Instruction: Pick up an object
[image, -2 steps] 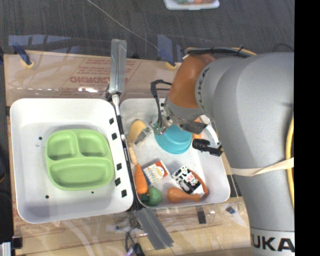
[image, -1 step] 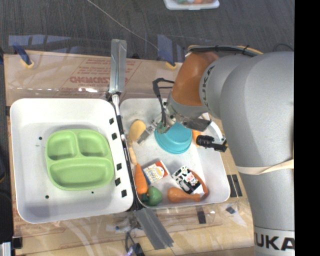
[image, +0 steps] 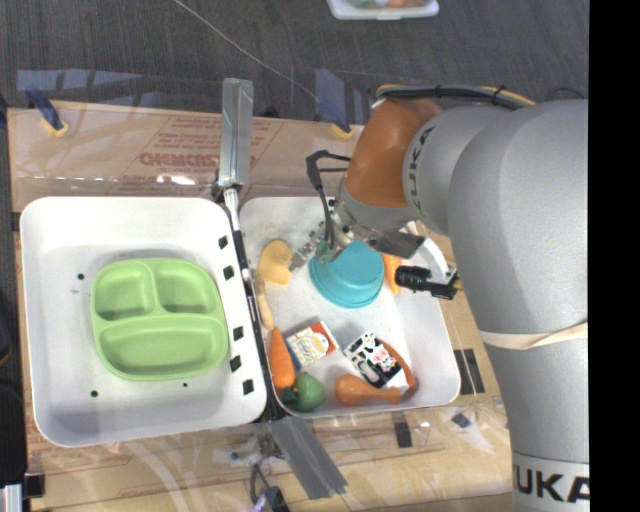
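Where we look down on the right bin (image: 432, 330), claw (image: 325, 243) at its 12 o'clock, touching blue cup (image: 348, 277), grip we cannot tell, green plate (image: 157, 318) in left bin (image: 50, 300).

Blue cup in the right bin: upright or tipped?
Tipped. The blue cup shows its round base or rim tilted toward the camera, leaning under the gripper. Whether it is held, cannot tell.

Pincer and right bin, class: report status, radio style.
Pincer low in the right bin, finger state unreadable. Blue cup directly beside it, grasp unconfirmed. Carrot, small cartons and other toy food crowd the bin.
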